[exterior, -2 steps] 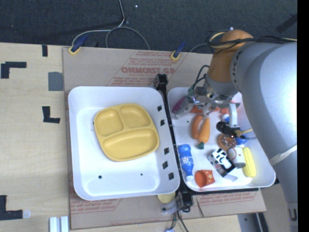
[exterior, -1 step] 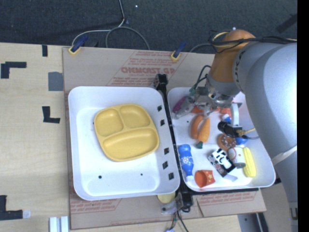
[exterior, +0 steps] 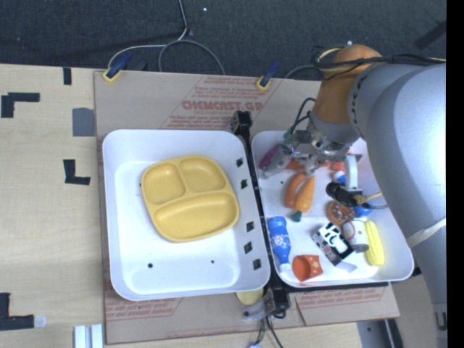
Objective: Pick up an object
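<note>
Nearest me, an orange cup (exterior: 307, 267) and a blue bottle (exterior: 278, 241) are lying at the right bin's (exterior: 395, 267) front edge, a yellow divided plate (exterior: 190, 197) sitting in the left bin (exterior: 119, 216). Farther back, the gripper (exterior: 308, 153) is hovering over an orange carrot-like toy (exterior: 299, 191); whether it is gripping anything, I cannot tell

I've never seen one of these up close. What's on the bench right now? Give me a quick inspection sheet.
Surface: two white bins, left bin and right bin, on a cardboard sheet.
Job's things: carrot, blue bottle, orange cup, banana in right bin.
Clutter: yellow tray in left bin.
Grippers: gripper low over right bin's far end.
Cables: grey cable behind bench.
Surroundings: dark carpet.
</note>
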Tool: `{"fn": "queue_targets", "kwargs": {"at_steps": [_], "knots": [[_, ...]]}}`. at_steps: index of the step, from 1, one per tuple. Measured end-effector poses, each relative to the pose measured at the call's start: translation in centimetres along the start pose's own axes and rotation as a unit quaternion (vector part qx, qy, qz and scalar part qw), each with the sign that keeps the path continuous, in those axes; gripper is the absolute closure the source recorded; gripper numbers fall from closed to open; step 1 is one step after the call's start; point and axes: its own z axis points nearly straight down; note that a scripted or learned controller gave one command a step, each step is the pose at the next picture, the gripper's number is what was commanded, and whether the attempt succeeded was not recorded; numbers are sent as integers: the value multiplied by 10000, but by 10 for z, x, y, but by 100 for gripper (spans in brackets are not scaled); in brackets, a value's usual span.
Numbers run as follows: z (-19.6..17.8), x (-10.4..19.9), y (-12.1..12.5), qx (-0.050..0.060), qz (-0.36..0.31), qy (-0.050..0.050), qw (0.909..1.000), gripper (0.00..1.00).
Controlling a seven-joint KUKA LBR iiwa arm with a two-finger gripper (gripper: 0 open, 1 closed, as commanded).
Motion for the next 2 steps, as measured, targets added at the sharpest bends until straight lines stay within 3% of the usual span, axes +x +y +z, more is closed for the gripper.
{"fn": "queue_targets", "kwargs": {"at_steps": [2], "knots": [[0, -1, 0, 0, -4, 4, 10000, 0]]}}
